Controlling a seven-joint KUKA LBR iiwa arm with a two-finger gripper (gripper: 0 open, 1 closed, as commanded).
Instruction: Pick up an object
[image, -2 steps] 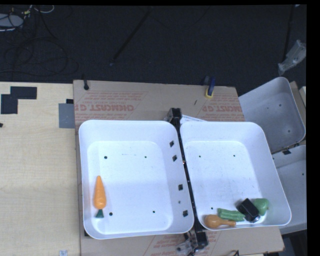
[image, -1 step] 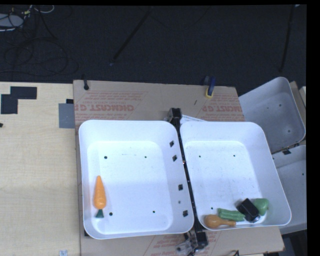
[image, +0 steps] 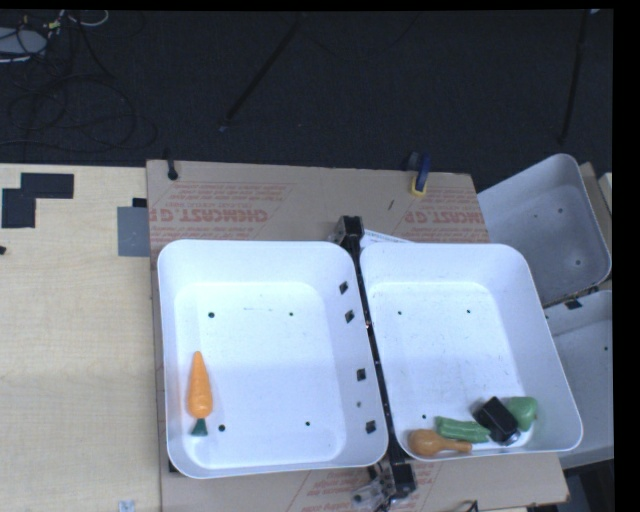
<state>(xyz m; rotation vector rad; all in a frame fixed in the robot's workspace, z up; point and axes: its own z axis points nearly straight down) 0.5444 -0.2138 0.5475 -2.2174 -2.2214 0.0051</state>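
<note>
Two white bins sit side by side on a sheet of brown cardboard (image: 300, 205) with red print, and we note the cardboard lies over a pale wooden bench (image: 70, 340). The left bin (image: 250, 262) holds one thing: an orange toy carrot (image: 199, 385) in its near-left corner, lying roughly along the left wall, green top pointing toward the near edge, close to the wall but we cannot say whether it touches. The right bin (image: 450, 265) has its things crowded into the near-right corner. There we log an orange pear-shaped piece (image: 437, 443) nearest the near wall, a long green piece (image: 462, 430) just beside it on the right, a black block (image: 497, 420) tilted and lying against or over the green piece, and a rounded green piece (image: 524, 409) just right of the block, by the right wall. Whether these four rest on one another or merely touch, we cannot tell. The bins meet along a dark seam with small black tabs, and a black clip (image: 350, 228) sits at its far end; a metal fitting (image: 388, 487) shows at its near end. A blue and yellow clamp (image: 420, 172) stands at the far edge of the cardboard. On the bench to the far left we see a black stepped shape (image: 38, 196) and a grey square (image: 131, 230). A white panel (image: 550, 225) leans to the right of the right bin. As for the gripper, we cannot tell whether it is spread or pressed together.
</note>
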